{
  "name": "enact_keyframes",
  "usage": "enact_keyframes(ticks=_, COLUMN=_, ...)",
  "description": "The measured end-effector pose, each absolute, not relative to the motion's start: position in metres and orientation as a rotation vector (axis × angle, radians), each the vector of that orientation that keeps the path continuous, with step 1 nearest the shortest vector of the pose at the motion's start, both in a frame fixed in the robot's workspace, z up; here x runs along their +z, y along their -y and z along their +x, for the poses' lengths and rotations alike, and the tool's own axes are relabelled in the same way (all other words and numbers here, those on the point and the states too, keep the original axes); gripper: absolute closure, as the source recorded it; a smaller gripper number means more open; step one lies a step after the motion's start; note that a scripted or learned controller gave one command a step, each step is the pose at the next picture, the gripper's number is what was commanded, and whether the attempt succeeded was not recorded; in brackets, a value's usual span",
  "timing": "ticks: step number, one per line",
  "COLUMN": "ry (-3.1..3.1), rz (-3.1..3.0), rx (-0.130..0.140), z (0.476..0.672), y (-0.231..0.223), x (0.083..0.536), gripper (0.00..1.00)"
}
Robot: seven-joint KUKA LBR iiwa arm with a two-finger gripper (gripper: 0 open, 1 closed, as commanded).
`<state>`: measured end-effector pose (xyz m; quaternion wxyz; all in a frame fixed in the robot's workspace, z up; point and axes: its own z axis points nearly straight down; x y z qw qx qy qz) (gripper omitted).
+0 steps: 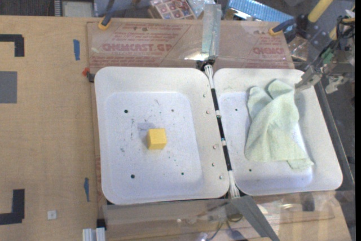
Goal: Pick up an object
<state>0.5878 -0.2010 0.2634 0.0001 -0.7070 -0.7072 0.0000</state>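
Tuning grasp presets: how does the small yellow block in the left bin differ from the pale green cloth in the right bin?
The small yellow block is compact and boxy with crisp edges; the pale green cloth is soft, crumpled and folded. The block covers a small spot near its bin's middle; the cloth spreads over much of its bin. The gripper is at the cloth's upper right corner, far from the block. Each lies alone in a shallow white bin.

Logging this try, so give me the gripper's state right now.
Gripper: at the upper right corner of the pale green cloth in the right bin; open or shut cannot be told.
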Motion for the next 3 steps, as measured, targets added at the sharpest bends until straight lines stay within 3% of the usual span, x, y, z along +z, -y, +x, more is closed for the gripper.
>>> enact_keyframes(ticks=1, ry=2.305, rz=-2.141, rx=-0.002, z=0.569, y=0.185, x=0.095, gripper=0.0)
enact_keyframes(ticks=2, ry=2.501, rz=-1.916, rx=-0.01, z=0.543, y=0.095, x=0.089, gripper=0.0)
enact_keyframes(ticks=3, ry=2.648, rz=-1.695, rx=-0.002, z=0.57, y=0.051, x=0.185, gripper=0.0)
